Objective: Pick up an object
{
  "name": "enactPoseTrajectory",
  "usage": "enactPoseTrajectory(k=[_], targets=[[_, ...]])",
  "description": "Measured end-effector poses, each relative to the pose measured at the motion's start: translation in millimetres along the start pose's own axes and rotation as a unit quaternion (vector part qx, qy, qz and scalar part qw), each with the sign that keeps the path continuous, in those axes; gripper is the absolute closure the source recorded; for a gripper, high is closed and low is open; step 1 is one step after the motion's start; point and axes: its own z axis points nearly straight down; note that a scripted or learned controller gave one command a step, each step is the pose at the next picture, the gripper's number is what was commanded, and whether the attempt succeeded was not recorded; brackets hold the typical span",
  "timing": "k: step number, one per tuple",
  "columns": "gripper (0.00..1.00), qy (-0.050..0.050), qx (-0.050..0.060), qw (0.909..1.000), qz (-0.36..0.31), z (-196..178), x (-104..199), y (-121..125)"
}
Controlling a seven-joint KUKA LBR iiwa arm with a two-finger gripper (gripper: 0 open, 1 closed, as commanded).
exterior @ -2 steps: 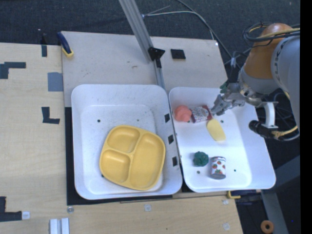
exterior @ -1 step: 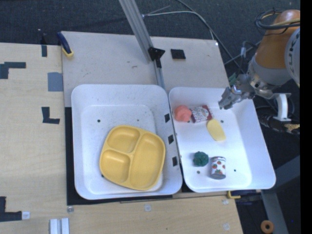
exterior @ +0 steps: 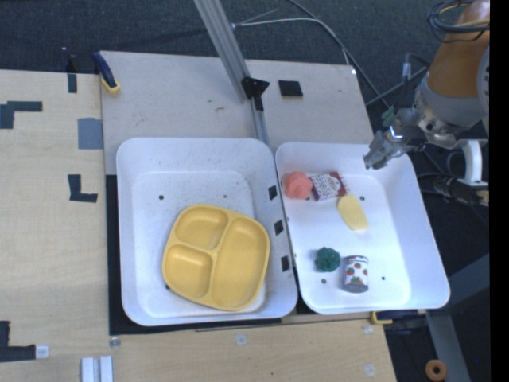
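The right bin (exterior: 413,237) holds a pinkish-orange ball (exterior: 298,185), a red and white packet (exterior: 327,185) beside it, a yellow lemon-like piece (exterior: 352,212), a dark green lump (exterior: 327,259) and a small printed can (exterior: 355,274). My gripper (exterior: 380,153) hangs over the bin's far right corner, above and to the right of the packet, apart from every object. Nothing shows between its fingers.
The left bin (exterior: 139,173) carries a yellow divided tray (exterior: 216,256). A slanted metal pole (exterior: 225,38) rises behind the bins. A blue and yellow clamp (exterior: 106,73) sits at the bench's far left corner. Cables run along the right side.
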Motion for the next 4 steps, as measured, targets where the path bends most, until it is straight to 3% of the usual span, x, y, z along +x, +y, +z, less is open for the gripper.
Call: enactPoseTrajectory(k=[4], targets=[[1.00, 0.002, 0.003, 1.0000, -0.003, 27.6, 226.5, -13.4]])
